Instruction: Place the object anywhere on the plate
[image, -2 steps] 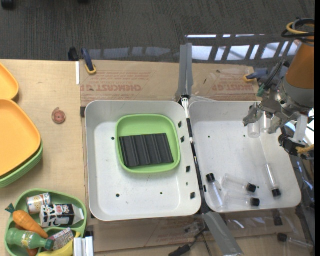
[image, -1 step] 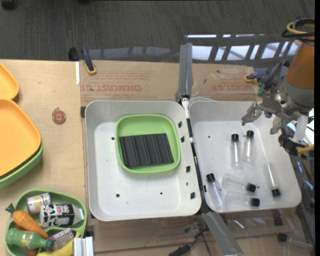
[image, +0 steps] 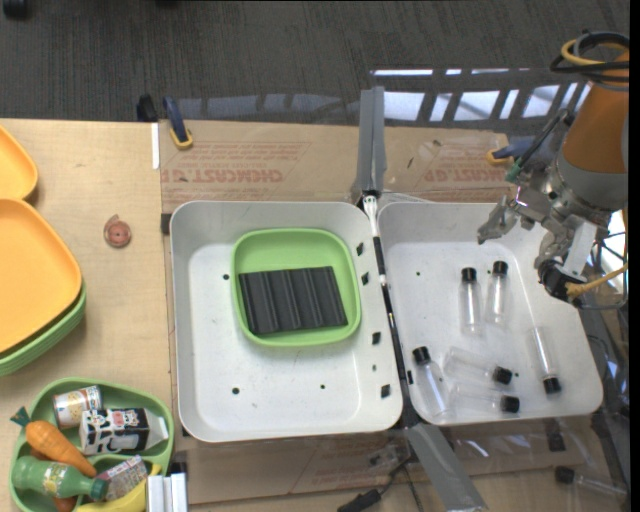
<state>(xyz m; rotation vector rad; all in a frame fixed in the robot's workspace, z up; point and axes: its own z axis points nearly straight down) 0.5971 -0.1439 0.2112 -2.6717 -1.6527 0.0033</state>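
- Risk: the clear vials (image: 470, 300) in the right bin (image: 400, 300) are small, round and see-through, several lying close together near its front edge; I judge a grasp could slip, roll one away or catch two.
- The end effector (image: 548, 240) sits over the right bin's far right corner; I cannot tell whether it is open or closed, and no vial is seen in it.
- The left bin (image: 200, 380) holds the green plate (image: 295, 250), bearing a dark ridged block (image: 292, 300); a vial set there may roll.
- On the desk (image: 120, 180), a green bowl (image: 160, 425) holds toy food and cans.
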